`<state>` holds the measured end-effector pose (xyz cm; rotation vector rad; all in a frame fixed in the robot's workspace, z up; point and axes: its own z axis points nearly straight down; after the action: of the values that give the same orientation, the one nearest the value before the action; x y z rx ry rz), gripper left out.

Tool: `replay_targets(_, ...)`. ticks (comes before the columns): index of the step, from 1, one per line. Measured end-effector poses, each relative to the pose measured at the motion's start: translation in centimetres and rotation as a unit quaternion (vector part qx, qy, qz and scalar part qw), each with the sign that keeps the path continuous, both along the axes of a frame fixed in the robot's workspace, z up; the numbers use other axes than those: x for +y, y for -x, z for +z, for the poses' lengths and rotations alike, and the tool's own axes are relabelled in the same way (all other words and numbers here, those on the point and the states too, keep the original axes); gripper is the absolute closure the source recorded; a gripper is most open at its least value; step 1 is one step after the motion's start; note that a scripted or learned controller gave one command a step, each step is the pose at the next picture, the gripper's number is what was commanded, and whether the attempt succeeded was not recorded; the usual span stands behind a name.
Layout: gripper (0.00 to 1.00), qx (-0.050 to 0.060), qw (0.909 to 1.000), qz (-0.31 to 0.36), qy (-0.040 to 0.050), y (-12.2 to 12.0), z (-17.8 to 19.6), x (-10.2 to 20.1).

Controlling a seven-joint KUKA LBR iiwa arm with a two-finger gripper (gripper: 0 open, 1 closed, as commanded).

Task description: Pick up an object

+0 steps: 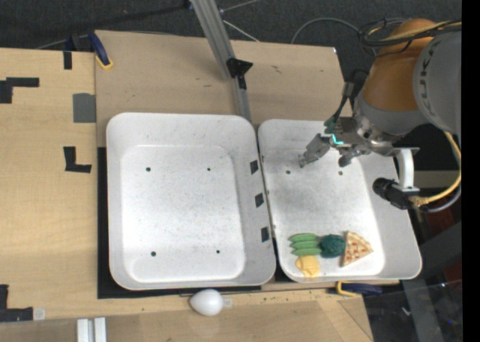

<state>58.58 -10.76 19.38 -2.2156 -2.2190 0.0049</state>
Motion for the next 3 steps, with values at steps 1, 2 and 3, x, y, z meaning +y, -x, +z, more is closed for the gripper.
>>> replay_targets(1,0.00,-0.002,1.0000,0.001,0.0004,-0.1,0.2,0.0)
replay_targets(2,0.00,0.000,1.0000,0.000,0.0012,-0.4,-4.3,0.5)
replay_targets(3,0.00,0.000,1.0000,0.000,0.0012,-0.1,-8.7,0.6)
